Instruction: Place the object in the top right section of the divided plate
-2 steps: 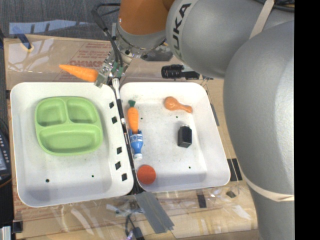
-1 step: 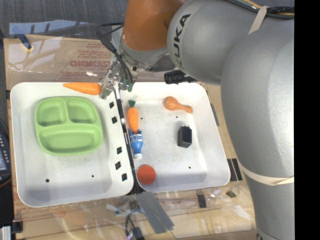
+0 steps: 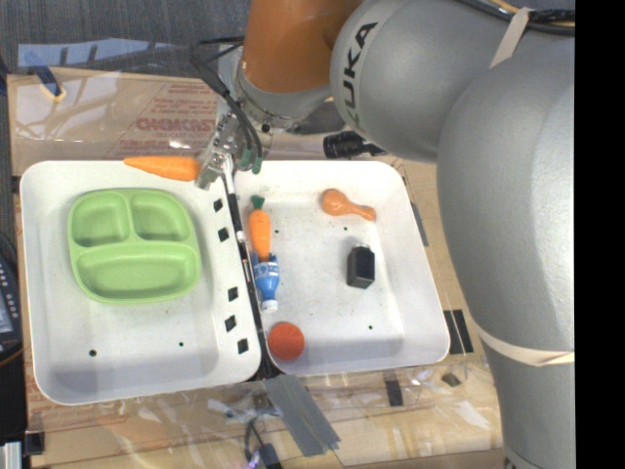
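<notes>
arm [image 3: 459,115]: grey, orange band up top, reaches in from the right and covers the right side of the bench.
bins: 2 white bins side by side; left bin [image 3: 59,360], right bin [image 3: 410,330], touching along the middle wall.
plate [image 3: 134,244]: green, 3 sections, left bin, all 3 look bare. Top right section [image 3: 159,217] is the target.
carrot [image 3: 164,168]: orange, lying on the back rim of the left bin, tip pointing left, thick end at the gripper.
gripper [image 3: 217,169]: low over the middle wall at the back, fingers narrow on the carrot's thick end, so it looks held.
progress: my read, pick is done, placing is left.
room: target is near, forward and left; open floor around the plate, rim and middle wall are the edges to clear.
right bin items: small carrot [image 3: 259,230], blue bottle [image 3: 268,279], red ball [image 3: 286,340], black block [image 3: 360,267], orange gourd [image 3: 344,204]; all well apart from the path.
</notes>
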Controlling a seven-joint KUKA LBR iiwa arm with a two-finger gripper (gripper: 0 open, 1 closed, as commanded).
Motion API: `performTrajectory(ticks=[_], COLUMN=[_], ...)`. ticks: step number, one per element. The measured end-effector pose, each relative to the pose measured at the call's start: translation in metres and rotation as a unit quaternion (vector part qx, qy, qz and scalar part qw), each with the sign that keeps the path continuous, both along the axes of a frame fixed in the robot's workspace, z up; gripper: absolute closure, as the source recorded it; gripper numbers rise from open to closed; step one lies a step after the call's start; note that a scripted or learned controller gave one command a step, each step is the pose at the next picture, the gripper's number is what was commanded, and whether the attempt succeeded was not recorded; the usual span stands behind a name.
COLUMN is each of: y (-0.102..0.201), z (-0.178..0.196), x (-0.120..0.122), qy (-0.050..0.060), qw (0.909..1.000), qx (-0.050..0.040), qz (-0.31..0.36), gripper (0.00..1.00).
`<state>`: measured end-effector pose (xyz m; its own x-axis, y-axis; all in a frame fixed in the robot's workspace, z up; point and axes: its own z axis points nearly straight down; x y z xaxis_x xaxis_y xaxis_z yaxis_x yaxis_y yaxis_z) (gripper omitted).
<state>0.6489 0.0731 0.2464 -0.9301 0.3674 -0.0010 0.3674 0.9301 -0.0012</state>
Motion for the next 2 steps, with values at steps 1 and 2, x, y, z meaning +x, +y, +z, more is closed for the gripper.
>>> performTrajectory(ticks=[1, 2], y=[0.001, -0.008], z=[0.011, 0.022], x=[0.001, -0.004], qy=[-0.001, -0.002], qw=[1.0000, 0.9712], qx=[-0.0003, 0.0001], qz=[0.002, 0.238], gripper=[1.00, 1.00])
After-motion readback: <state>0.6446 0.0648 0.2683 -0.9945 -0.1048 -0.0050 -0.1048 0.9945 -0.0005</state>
